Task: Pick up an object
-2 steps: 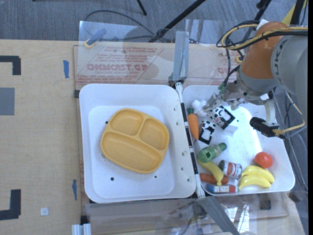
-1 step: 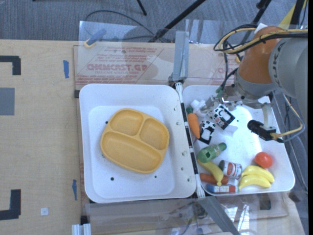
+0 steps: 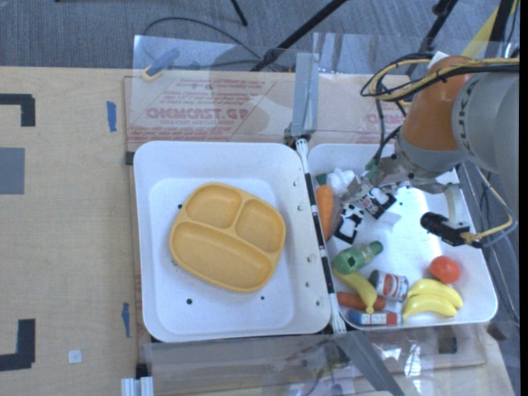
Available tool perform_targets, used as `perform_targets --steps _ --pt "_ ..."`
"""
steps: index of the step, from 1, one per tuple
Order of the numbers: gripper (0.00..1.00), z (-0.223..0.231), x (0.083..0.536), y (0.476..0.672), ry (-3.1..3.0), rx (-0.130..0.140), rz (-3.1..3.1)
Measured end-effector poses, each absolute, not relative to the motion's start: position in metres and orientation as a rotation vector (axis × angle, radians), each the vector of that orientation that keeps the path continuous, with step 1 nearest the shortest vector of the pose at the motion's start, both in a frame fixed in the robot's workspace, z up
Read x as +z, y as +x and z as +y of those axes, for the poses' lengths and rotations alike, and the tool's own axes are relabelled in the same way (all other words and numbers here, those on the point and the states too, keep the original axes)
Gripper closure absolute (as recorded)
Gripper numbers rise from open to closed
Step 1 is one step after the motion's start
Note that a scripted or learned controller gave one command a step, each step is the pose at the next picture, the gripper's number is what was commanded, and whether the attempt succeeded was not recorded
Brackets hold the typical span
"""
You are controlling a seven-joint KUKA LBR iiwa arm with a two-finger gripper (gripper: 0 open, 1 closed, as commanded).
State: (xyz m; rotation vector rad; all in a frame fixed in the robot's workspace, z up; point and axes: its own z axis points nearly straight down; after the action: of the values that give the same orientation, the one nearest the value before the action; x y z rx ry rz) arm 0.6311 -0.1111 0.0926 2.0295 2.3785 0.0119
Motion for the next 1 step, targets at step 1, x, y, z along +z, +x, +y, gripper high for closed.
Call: perform_targets --steps 1 --pt "1.00 -0.1126 0.1049 0.6326 2.029 0.016 2.371"
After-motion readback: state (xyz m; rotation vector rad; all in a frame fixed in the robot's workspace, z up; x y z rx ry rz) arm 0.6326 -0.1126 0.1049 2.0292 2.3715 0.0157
